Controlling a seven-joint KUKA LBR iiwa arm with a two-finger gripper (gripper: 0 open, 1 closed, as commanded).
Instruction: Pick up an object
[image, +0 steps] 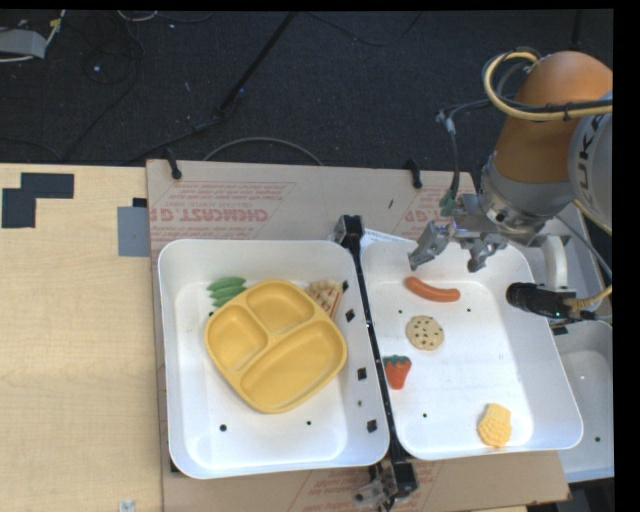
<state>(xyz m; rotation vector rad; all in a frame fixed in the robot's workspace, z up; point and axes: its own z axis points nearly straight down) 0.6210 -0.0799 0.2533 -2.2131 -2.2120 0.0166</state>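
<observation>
While we look from the lower edge of the frame upward, we first meet the yellow corn piece (494, 424) at the lower right of the right bin (560, 400). Up and to the left of it, beside the divider between the bins, stands a small strawberry (398, 371), and just above that lies a chocolate-chip cookie (425, 333). Left of the divider, the left bin (185, 420) carries a yellow sectioned plate (276, 344), with a green leafy piece (226, 288) at its upper left edge and a waffle cone (326, 295) at its upper right edge. Further up in the right bin rests a sausage (432, 290), lying nearly level. Just above it, at the bin's far rim, hangs the gripper (453, 254); we see its jaws spread apart with nothing between them, apart from the sausage. Behind the bins a cardboard sheet (250, 205) covers the tabletop (70, 330).
</observation>
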